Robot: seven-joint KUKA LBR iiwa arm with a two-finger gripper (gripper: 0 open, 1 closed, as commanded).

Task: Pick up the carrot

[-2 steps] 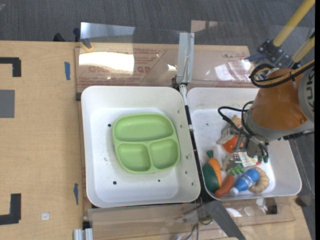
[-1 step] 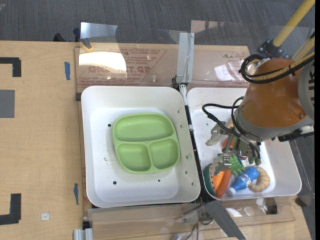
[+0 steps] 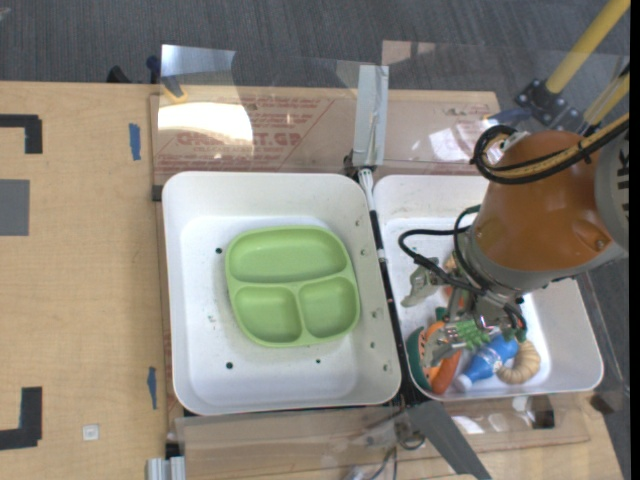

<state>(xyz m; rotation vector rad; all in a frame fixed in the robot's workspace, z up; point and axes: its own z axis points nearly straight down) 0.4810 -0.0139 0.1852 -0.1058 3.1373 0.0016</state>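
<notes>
We count two white bins: the left bin and the right bin. In the left one we see one green plate, which is divided into three compartments. In the right one we count one orange carrot, one blue item and one tan, curved item; a green piece lies among them, but the heap is too cluttered for us to count further. We see one arm, carrying one gripper.
</notes>
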